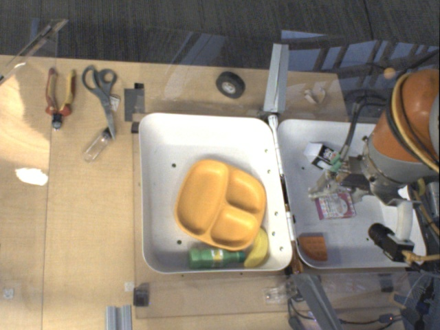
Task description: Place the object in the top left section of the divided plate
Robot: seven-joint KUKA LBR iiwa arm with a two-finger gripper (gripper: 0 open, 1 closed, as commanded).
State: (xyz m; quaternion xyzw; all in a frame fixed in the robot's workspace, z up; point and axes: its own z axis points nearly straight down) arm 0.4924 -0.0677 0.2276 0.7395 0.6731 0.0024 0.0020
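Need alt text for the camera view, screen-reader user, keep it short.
A grey and orange robot arm reaches from the right over the right white bin, its gripper above a small pink packet, with a brown block nearby. The left white bin holds a yellow divided plate with a green bottle at its lower edge. Scissors and pliers lie on the bench.

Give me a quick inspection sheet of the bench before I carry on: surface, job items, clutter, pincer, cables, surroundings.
Surface: wooden bench bearing a left bin and a right bin, side by side.
Job's things: yellow divided plate in the left bin, tilted; green bottle and yellow fruit at its lower edge. Brown block and pink packet in the right bin.
Clutter: scissors, pliers, tape roll on the bench.
Grippers: pincer over the right bin above the packet; finger state unclear.
Cables: dark cables run along the arm.
Surroundings: dark floor beyond the bench.
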